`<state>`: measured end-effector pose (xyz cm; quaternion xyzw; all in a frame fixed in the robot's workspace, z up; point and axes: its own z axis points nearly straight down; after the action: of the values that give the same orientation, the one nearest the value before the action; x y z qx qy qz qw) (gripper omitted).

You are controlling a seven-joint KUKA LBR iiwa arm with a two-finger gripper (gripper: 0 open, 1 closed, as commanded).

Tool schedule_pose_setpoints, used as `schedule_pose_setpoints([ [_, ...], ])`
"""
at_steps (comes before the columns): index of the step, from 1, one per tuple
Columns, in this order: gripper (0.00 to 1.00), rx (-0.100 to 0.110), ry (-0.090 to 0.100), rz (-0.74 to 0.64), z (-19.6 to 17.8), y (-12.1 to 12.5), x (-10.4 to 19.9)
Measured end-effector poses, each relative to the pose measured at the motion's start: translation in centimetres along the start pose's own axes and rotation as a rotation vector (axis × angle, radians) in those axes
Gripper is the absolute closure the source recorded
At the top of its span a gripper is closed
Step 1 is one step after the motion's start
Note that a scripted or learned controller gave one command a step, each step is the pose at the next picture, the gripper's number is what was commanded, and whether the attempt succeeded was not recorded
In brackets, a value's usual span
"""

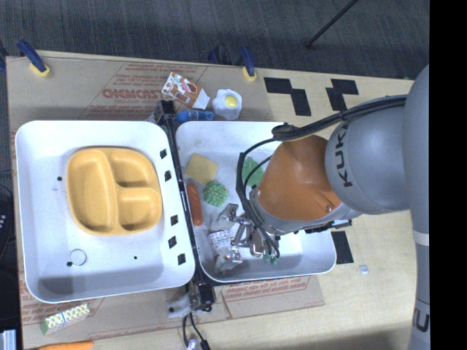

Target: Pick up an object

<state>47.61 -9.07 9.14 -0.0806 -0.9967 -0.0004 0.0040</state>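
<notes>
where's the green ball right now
The green ball lies in the right bin, near its left side, just below the yellow block and right of the orange carrot.

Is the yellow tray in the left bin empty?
Empty. The yellow tray lies flat in the left bin, all compartments bare.

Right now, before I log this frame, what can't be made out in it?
- Gripper: its metal tangle blurs; grip state unclear.
- Crumpled silvery item beside the gripper: contact unclear, too small to identify.
- Green object: mostly hidden behind the arm's orange band.
- Right bin: the arm covers its right part.
- Orange object: cut by the bottom edge.
</notes>
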Motion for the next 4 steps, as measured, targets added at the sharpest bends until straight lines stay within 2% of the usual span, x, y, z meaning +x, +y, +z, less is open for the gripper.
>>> schedule_pose_setpoints([
  [1,0.00,0.002,-0.009,-0.491,-5.2,0.0,-0.1],
  [2,0.00,0.001,0.001,-0.600,-0.2,0.1,-2.2],
  [3,0.00,0.006,-0.008,-0.379,-0.3,-0.3,-1.7],
  [4,0.00,0.004,-0.014,-0.542,-0.8,0.2,-1.7],
])
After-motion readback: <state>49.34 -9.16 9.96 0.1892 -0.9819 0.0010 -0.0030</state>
